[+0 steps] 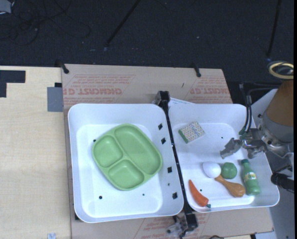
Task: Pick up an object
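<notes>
my claw (236, 147) fingers spread, pinching nothing | target: small round green ball (229, 170) just below claw, touching white egg-shaped obj (211, 170) on its left | judge: short drop needed

In the right bin (223, 118), a patterned small box (191, 131) lies tilted near the far wall. Toward the near side cluster a white egg (211, 170), green ball (229, 170), green bottle (249, 177), tan drumstick (231, 185) and orange carrot (198, 193).
</notes>
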`<state>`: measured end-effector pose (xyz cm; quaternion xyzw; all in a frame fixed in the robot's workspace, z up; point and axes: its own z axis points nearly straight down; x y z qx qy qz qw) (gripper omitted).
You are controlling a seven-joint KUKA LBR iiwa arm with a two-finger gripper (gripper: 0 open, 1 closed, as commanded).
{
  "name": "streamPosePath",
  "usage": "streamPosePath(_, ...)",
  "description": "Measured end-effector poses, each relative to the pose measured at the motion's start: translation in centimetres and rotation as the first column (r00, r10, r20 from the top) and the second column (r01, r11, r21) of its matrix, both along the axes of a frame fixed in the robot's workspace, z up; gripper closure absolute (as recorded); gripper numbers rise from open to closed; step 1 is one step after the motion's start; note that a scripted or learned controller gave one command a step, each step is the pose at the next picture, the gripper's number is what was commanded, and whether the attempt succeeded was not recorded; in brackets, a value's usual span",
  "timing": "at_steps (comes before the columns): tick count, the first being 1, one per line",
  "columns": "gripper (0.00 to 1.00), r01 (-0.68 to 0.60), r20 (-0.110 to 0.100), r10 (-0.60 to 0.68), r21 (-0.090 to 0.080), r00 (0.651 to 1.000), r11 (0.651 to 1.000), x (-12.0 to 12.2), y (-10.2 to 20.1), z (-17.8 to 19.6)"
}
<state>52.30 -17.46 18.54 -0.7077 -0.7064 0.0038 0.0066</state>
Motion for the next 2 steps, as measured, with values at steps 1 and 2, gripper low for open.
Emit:
streamPosePath(1,0.0,-0.002,0.011,0.002,-0.002,1.0,1.0,0.3,0.0,0.6)
streamPosePath(2,0.0,-0.002,0.007,0.002,-0.001,1.0,1.0,0.1,0.3,-3.8)
